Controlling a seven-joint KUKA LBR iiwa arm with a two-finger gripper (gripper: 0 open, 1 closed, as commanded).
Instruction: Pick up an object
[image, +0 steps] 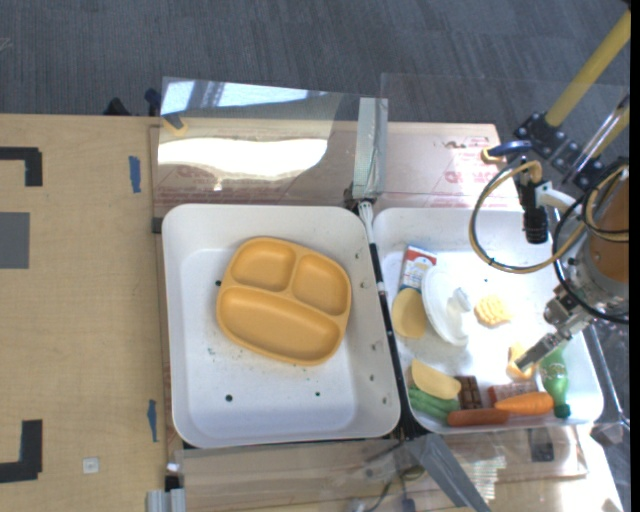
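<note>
Gripper (528, 356) hangs in your right bin (592, 400), fingers slightly apart, tips touching a small yellow piece (519, 362) just above the toy carrot (522, 404); a grasp isn't evident.

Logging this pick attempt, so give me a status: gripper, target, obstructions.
Gripper low in right bin, fingers unclear. Nearest: yellow piece, green bottle, carrot. Nothing seen held. Toys crowded close around.

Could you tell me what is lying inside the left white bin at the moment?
The left bin holds one orange divided plate with three compartments, nothing visible in them. Small dark specks dot the bin floor around it. Whatever lies beneath the plate is covered.
</note>
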